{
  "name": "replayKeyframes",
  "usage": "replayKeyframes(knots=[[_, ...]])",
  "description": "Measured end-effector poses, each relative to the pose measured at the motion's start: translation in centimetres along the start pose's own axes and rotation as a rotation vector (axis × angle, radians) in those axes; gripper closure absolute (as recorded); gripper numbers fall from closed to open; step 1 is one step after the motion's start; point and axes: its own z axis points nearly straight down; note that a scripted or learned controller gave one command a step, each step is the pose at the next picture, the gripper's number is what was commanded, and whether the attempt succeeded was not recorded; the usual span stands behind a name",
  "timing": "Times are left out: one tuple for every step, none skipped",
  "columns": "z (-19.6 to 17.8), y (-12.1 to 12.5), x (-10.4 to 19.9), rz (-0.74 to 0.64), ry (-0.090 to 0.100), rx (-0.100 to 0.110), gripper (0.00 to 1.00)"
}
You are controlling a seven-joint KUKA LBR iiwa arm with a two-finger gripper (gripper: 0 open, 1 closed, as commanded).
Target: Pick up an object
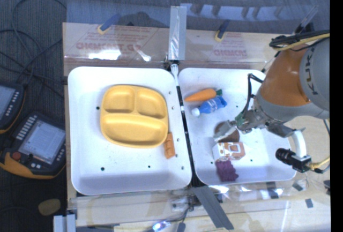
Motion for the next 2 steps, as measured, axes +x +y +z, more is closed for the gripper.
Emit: replayKeyframes(knots=[[-3.5,-1.5,-1.1,0.039,0.000,-0.001,0.00],[3.2,-0.4,-1.8,-0.228,0.001,-0.003,0.00]])
